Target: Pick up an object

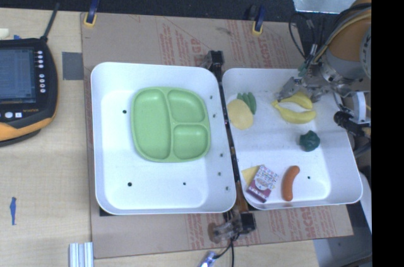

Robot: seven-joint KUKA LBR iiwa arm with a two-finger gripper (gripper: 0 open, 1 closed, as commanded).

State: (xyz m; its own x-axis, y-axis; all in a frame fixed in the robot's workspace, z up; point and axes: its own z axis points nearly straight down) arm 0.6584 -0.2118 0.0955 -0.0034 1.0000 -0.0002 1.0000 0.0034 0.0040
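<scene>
The right bin (334,196) holds a yellow banana (294,112), a pale yellow lemon-like fruit (240,113) with a green leafy piece (247,100) beside it, a dark green lump (309,141), a sausage (290,183), a small printed packet (263,182) and a yellow wedge (250,173). My gripper (302,88) is low at the bin's far right side, directly over the banana's upper end, its fingers spread on either side of the fruit. The arm comes in from the right edge.
The left bin (113,190) holds a green divided plate (171,124). A teach pendant (22,86) lies on the bench at the far left. Blue clamps (92,11) pin the cardboard sheet at the back. Cables hang near the arm at the right.
</scene>
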